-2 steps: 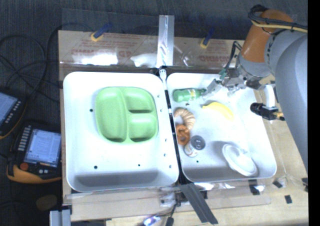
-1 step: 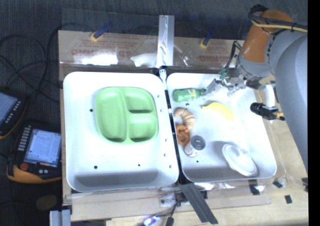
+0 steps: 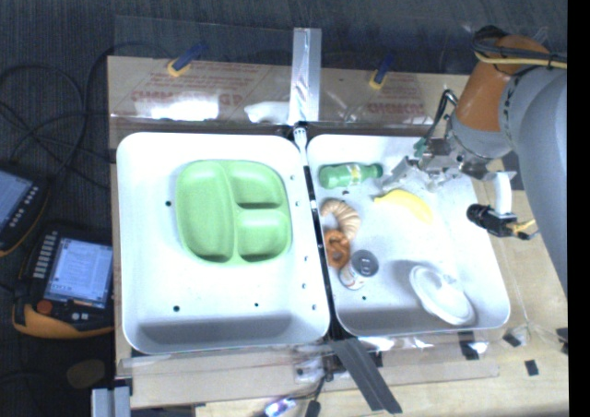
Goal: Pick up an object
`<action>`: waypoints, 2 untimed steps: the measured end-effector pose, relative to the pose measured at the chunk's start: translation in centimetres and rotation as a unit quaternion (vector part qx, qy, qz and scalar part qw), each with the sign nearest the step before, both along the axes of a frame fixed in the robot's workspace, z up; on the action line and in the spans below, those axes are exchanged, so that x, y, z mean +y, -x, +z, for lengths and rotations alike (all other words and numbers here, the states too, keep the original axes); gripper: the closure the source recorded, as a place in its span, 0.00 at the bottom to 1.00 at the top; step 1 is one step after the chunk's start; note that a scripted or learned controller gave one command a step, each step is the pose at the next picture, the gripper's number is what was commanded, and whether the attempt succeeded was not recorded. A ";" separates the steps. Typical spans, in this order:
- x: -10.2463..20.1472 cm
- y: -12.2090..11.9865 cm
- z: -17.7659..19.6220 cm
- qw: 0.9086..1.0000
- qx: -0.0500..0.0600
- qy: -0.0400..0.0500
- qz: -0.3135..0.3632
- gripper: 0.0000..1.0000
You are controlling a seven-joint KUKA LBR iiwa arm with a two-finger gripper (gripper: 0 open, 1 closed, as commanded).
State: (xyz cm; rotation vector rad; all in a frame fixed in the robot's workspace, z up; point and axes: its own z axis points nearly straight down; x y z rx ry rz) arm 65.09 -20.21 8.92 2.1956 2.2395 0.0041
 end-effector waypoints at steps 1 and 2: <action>0.1 1.1 0.2 0.996 -0.004 -0.004 -0.094 0.00; 0.6 3.1 0.3 0.966 -0.004 -0.006 -0.258 0.00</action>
